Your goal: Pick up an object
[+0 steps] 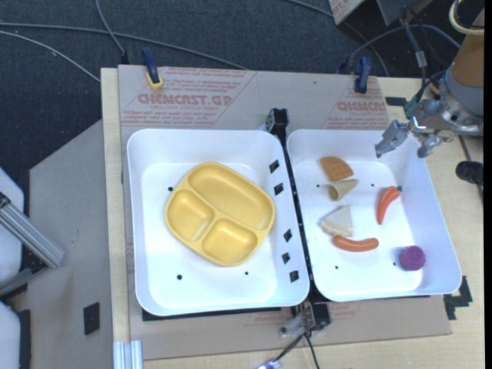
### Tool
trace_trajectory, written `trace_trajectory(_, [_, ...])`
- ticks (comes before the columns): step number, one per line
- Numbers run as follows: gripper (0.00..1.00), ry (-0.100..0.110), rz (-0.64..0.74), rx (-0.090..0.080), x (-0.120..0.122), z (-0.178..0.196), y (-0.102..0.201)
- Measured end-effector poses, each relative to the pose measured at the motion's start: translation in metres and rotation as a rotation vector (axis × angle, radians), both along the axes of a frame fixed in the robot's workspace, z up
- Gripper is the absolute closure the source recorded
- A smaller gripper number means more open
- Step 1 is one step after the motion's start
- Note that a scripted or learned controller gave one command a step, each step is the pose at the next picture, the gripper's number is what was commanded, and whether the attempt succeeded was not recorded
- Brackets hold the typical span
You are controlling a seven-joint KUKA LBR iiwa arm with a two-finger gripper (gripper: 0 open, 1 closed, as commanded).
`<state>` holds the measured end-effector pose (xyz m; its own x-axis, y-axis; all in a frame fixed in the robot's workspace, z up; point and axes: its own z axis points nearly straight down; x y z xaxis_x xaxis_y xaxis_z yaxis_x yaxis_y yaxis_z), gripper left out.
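Two white bins (146, 206) on board (192, 98) (clamped), dark carpet (61, 52) around

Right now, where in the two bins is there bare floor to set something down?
Left bin: bare strips along the near wall and both near corners, around the yellow divided plate. Right bin: bare floor near the front wall, between the sausage and the purple ball. Crowded: its middle, around the bread slice, wedge and orange chili.

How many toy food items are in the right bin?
6: bread slice, cone piece, chili, sandwich wedge, sausage, purple item near the front right corner. None seem hidden.
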<state>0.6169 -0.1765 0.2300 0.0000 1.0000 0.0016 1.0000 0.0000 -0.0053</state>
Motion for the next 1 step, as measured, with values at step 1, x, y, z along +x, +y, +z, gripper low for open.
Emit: trace_trajectory(1, [0.0, 0.002, -0.001, 0.001, -0.0038, -0.0589, -0.0078])
